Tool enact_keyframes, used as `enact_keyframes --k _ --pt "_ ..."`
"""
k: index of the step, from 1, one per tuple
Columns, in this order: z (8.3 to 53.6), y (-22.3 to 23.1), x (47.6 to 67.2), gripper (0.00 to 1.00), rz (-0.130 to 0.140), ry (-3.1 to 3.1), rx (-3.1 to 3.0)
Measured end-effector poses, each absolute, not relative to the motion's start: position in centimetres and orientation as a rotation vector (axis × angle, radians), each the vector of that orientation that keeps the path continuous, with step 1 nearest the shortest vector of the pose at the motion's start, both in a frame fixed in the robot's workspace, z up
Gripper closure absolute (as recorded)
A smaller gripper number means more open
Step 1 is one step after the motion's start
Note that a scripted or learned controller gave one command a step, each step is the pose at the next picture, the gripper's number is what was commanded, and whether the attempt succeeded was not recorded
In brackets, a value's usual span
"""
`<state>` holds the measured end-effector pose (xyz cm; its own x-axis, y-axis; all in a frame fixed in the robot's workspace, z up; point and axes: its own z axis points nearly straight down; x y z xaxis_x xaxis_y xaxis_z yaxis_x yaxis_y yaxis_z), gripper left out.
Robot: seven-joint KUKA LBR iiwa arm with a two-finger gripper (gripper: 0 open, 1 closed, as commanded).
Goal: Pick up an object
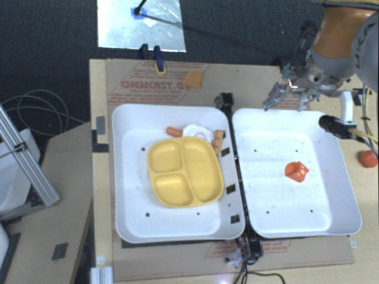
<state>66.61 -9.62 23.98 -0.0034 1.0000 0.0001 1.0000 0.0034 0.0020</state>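
Observation:
A small red-orange object lies in the right white bin, right of its middle. My gripper hangs above the far rim of that bin, well behind the red object, with its two fingers spread apart and nothing between them. In the left white bin a yellow divided tray sits near the middle. Behind the tray lie a small orange sausage-shaped piece, a white object and a tan block.
The grey arm with its orange band fills the top right corner. A black clip sits at the far end of the joint between the bins. An orange item lies outside the right bin. Cables run at left.

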Motion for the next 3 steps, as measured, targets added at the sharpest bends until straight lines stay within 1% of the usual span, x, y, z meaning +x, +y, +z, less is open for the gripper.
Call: enact_keyframes --k 1,2,3 --pt "13.0 -15.1 66.7 0.00 -0.006 2.221 2.226" --pt "8.2 -21.0 61.8 0.00 -0.003 2.218 2.228" --pt "8.4 -18.4 57.5 0.00 -0.001 2.223 2.223"
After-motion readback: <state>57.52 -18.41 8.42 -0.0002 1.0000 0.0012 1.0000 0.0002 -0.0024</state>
